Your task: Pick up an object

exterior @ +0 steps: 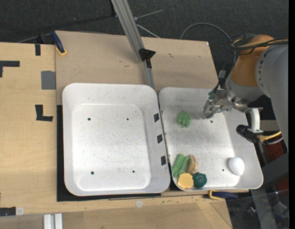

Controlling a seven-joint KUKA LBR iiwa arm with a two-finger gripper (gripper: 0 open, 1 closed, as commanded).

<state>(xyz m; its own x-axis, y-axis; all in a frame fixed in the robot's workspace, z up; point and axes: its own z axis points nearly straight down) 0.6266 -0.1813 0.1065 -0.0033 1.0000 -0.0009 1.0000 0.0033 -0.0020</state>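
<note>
So the closest candidate is the small lumpy green soft-looking object (184, 119), sitting alone on the floor of the right white plastic bin (219, 142), just to the left of the claw (208, 111) and apart from it. The claw hangs over the bin's upper part, nothing in it that I can see; can't tell if it's spread or pressed together. My guess is it's lining up on that loner since it's easy to get around. Further below, a green-yellow-tan-teal clump (188, 171) is jammed in the corner, and a white egg-like ball (236, 165) sits below right.
</note>
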